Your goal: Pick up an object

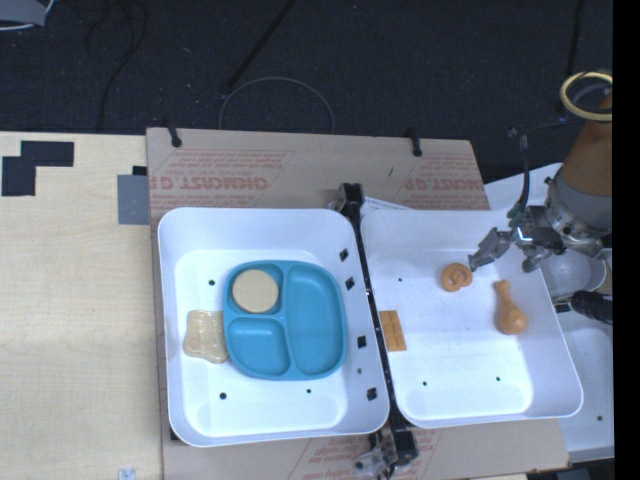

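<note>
A tan drumstick-shaped toy (509, 308) lies just below the pincer (512, 250) — fingers spread, grasping nothing — with 1 round tan piece (456, 277) left of it.

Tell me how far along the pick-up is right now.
Nothing looks picked up yet. The gripper sits at the right bin's upper right edge with nothing visible between its fingers. The round tan piece and the drumstick-shaped piece both lie on the bin floor, apart from it. Left to do: reach one, grasp it and lift.
</note>
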Robot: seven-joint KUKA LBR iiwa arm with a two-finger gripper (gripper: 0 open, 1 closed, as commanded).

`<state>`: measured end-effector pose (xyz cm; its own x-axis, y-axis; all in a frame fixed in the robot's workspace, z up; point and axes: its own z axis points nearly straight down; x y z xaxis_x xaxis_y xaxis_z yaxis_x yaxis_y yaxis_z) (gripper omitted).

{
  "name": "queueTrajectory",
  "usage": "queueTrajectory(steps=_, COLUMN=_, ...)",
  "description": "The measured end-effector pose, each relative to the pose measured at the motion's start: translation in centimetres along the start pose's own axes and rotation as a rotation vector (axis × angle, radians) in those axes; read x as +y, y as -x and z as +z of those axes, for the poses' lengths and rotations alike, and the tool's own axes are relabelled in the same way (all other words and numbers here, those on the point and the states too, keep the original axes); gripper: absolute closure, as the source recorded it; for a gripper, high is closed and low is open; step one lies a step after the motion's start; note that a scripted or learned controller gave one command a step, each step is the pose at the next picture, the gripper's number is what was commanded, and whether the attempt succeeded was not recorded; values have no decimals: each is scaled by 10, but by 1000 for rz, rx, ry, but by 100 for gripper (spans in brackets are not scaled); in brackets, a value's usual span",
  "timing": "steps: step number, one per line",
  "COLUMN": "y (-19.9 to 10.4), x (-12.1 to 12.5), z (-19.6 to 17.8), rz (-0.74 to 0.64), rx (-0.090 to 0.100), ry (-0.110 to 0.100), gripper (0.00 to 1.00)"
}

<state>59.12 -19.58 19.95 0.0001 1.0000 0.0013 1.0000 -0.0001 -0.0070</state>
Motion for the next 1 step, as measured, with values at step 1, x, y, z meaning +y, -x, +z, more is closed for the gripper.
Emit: queueTrajectory(steps=1, y=-5, x=-1, z=64, rz=0, rx=1, ry=0, gripper=0)
